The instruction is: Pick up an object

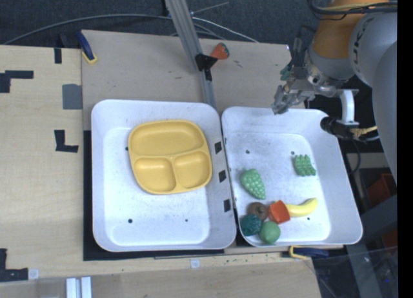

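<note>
The grey two-finger gripper [282, 104] is hanging over the right shallow white bin's [335, 161] far rim; grip state's unreadable. The small toy objects [274, 209] are sitting below, untouched.

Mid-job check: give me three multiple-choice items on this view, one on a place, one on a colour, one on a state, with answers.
1. Where does the yellow tray lie?
A. left bin
B. right bin
C. bare bench

2. What colour is the block beside the banana?
A. blue
B. orange-red
C. white

3. How does the end effector stand?
A. above the right bin's far rim
B. down among the toys
C. over the tray

Answers: 1 A, it fills the left bin. 2 B, the block is orange-red. 3 A, it hangs at the right bin top edge.
</note>
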`<state>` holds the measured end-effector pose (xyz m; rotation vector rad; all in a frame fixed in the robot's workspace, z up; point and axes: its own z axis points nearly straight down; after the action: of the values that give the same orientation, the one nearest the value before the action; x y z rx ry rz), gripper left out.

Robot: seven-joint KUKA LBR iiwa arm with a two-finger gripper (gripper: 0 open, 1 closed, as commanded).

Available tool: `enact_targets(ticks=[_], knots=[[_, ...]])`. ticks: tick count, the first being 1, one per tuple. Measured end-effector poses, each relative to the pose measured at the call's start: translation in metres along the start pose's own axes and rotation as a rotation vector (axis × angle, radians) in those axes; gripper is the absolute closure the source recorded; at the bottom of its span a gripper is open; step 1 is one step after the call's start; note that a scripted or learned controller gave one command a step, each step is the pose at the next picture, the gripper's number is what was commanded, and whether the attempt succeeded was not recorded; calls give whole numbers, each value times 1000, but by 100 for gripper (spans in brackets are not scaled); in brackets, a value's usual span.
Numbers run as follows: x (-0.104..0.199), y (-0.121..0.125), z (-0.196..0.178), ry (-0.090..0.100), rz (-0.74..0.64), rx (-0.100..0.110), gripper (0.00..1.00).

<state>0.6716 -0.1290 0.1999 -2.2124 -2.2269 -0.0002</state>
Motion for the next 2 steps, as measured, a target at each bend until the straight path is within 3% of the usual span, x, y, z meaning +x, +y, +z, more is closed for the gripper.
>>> enact_targets(ticks=[2], knots=[[102,-18,-12,0,-1,-1,100]])
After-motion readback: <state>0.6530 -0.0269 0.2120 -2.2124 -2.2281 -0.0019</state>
